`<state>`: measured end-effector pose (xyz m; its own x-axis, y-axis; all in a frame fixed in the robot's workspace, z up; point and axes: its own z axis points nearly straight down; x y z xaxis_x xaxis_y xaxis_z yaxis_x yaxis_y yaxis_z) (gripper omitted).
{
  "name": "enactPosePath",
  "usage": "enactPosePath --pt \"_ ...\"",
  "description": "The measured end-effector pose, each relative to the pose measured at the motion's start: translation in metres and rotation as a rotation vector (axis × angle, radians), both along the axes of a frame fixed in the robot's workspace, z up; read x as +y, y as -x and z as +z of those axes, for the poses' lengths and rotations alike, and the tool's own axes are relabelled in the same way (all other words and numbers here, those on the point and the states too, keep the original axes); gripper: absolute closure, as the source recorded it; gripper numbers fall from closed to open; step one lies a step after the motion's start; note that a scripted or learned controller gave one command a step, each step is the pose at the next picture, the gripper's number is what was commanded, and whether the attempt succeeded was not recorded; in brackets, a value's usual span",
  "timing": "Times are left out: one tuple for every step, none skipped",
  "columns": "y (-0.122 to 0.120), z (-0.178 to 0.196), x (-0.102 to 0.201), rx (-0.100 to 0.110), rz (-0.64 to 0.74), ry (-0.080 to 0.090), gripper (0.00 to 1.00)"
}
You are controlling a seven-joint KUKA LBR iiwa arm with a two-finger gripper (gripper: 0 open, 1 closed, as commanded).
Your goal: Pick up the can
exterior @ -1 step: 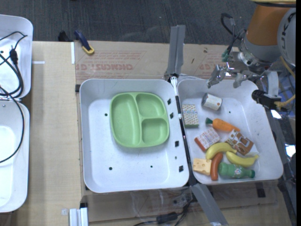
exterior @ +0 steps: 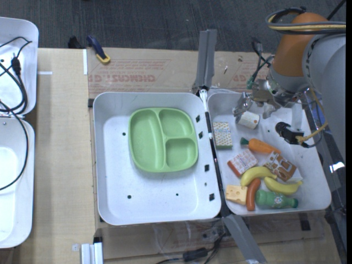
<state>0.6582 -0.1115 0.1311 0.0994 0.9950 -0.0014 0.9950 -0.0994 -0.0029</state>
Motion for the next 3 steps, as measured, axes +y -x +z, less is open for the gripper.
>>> enactPosePath --pt "-0.002 -0.034 -0.013 -0.011 -0.209 -0.001 0.0" --pt "-0.003 -0.024 -0.013 -0.013 -0.207 0.0 1.0" --pt "0.013 0.091 0.049 -0.001 -0.245 0.001 1.0"
